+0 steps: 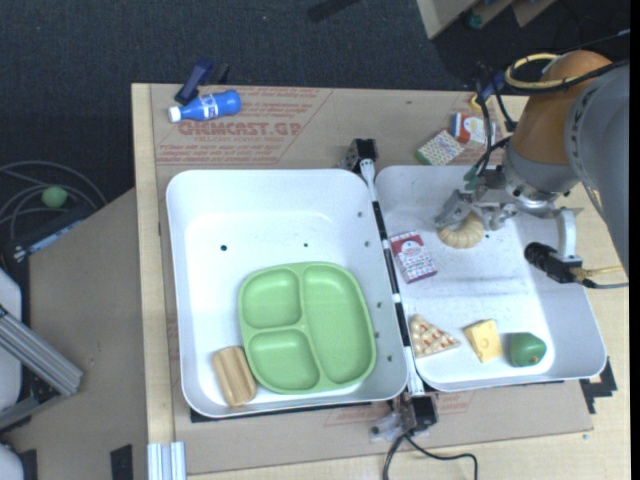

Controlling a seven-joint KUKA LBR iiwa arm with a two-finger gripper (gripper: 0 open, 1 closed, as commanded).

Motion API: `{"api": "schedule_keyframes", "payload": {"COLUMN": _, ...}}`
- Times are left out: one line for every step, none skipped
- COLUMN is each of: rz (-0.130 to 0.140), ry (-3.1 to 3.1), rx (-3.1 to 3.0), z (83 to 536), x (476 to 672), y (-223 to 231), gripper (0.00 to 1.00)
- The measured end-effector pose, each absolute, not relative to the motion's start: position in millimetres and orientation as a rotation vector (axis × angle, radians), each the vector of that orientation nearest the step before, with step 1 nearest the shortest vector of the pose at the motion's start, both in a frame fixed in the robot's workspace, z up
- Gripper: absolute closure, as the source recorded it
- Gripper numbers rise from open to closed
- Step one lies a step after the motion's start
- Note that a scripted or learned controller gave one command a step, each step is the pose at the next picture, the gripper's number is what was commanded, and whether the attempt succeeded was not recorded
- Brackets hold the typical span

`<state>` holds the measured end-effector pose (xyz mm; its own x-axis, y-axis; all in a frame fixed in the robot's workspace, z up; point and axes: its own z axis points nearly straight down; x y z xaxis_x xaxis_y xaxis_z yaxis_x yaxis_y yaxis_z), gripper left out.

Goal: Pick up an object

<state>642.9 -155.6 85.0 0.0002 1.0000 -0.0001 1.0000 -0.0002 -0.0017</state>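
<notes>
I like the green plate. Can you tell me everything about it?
The green plate is pale green, looks like plastic, and has rounded corners. Raised ridges split it into three compartments, one long and two smaller. It lies flat, right side up, turned slightly, in the left bin, toward the near edge. A tan block lies right beside its near left corner.

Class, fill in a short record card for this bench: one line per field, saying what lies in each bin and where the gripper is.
left bin: green three-compartment plastic plate; tan ridged wafer-like block beside the plate's lower left corner
right bin: beige croissant-shaped toy; small red-and-white packet; waffle-patterned triangular piece; yellow cheese wedge; green rounded toy
gripper: low over the right bin, just above the croissant toy
held: nothing visibly between the fingers
</notes>
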Motion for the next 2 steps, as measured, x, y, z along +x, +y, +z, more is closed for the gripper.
{"api": "schedule_keyframes", "payload": {"rz": -0.002, "ry": -2.225, "rx": -2.222, "z": 95.9, "x": 644.5, "y": -155.1, "gripper": 1.00}}
{"api": "schedule_keyframes", "payload": {"rz": 0.001, "ry": -2.221, "rx": -2.221, "z": 114.1, "x": 591.7, "y": -117.7, "gripper": 1.00}}
